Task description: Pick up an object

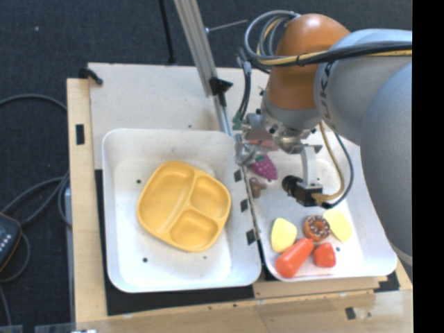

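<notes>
While the arm leans in from the right: gripper (258, 159) low over the near-left part of the right bin (374, 245), close to the wall shared with the left bin (121, 207).
Fingers: cannot tell how far apart; the wrist and its hardware cover them.
Purple grape bunch (264, 168): directly beneath the gripper, touching or nearly touching it; whether it is gripped is unclear.
Small brown piece (256, 186): just below the grapes, by the dividing wall.
Other right-bin contents: yellow piece (283, 234), orange carrot-like piece (294, 257), red piece (324, 255), small round doughnut-like piece (317, 227), pale yellow piece (338, 224), clustered at the near end, several touching.
Left bin: one yellow divided plate (184, 205), three compartments, lying flat near the middle.
Desk (149, 96): pale wood-coloured board, speckled light top behind the bins, dark mat strip showing under the bins' near edge.
Metal rail (198, 40): slants up from the back of the bins.
Room: dark grey carpeted floor (69, 19) around the desk, black cables (31, 186) trailing at left.
Arm: grey casing, orange band (305, 54), hoses looped above the wrist.
</notes>
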`<state>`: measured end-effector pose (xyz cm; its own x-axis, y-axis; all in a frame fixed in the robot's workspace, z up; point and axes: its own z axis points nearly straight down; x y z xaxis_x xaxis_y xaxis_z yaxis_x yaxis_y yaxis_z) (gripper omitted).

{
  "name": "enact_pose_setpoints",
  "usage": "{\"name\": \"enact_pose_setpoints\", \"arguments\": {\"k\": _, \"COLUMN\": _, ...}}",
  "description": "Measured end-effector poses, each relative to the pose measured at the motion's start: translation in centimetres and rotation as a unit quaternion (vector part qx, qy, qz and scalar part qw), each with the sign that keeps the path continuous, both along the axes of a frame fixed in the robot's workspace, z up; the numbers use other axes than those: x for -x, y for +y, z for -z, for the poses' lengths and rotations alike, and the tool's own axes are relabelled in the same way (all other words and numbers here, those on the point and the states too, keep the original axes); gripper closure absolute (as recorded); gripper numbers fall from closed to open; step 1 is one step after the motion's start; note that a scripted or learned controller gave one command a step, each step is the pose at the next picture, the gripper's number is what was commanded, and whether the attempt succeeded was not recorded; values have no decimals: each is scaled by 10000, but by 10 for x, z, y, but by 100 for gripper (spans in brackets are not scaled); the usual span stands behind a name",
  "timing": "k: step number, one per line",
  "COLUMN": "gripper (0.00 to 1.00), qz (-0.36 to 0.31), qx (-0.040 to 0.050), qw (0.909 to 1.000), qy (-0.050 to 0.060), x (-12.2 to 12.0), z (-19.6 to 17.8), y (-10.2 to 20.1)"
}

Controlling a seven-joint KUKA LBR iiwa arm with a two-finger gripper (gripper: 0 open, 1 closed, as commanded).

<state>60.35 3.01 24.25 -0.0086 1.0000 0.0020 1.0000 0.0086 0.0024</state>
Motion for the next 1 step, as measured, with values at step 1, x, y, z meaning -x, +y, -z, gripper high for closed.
{"name": "enact_pose_setpoints", "arguments": {"k": 1, "gripper": 100, "qz": 7, "qx": 4, "qw": 10000, "qy": 9, "x": -7, "z": 8, "y": 47}}
